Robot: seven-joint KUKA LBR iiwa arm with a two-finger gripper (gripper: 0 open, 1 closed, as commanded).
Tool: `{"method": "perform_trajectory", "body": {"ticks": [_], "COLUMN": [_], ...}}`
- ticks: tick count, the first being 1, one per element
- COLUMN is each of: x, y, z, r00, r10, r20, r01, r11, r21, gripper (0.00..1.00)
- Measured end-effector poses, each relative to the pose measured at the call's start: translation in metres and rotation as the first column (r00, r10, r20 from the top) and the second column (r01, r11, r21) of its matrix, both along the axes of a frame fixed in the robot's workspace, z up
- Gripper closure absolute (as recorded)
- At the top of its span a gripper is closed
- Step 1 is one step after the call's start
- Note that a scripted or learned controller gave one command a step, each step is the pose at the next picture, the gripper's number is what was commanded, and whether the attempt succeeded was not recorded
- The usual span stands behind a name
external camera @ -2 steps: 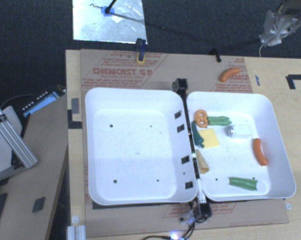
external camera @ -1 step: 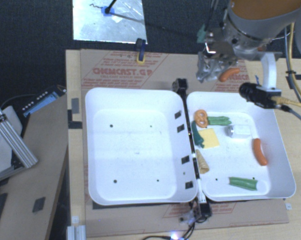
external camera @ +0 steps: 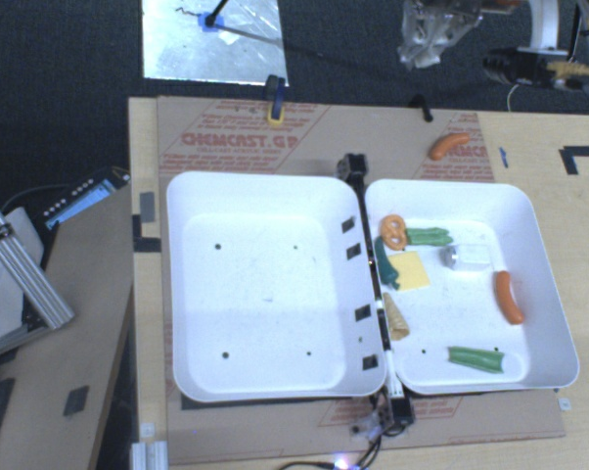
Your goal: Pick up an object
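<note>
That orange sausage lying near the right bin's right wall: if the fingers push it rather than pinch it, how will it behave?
The orange sausage looks round and smooth, so it would probably roll or slip sideways. It seems small and light. The right bin wall beside it may stop it.

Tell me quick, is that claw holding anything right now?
Claw: up above the bench, away from both bins; open or closed cannot be told, and nothing is seen in it.

The right bin (external camera: 544,262) holds a pretzel (external camera: 393,230), a cheese slice (external camera: 409,270) and a sausage (external camera: 509,297) (orange). The gripper (external camera: 427,37) hangs beyond the bench.
</note>
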State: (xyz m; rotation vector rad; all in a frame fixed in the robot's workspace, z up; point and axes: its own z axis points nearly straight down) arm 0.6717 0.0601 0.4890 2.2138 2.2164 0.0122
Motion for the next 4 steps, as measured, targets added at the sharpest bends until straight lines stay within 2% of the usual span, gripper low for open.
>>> {"method": "perform_trajectory", "body": {"ticks": [1,2,3,4], "x": [-0.007,-0.006,-0.006,-0.039], "y": [0.079,0.107,0.179,0.174], "z": [-0.095,0.022,-0.152,-0.009], "r00": [1.0,1.0,1.0,1.0], "r10": [0.01,0.006,0.008,0.006], "r20": [-0.018,0.003,-0.026,0.002], "r01": [-0.01,-0.006,-0.008,-0.006], "r11": [1.0,1.0,1.0,1.0], "r21": [0.002,0.005,0.0,0.007], "gripper": [1.0,1.0,1.0,1.0]}}
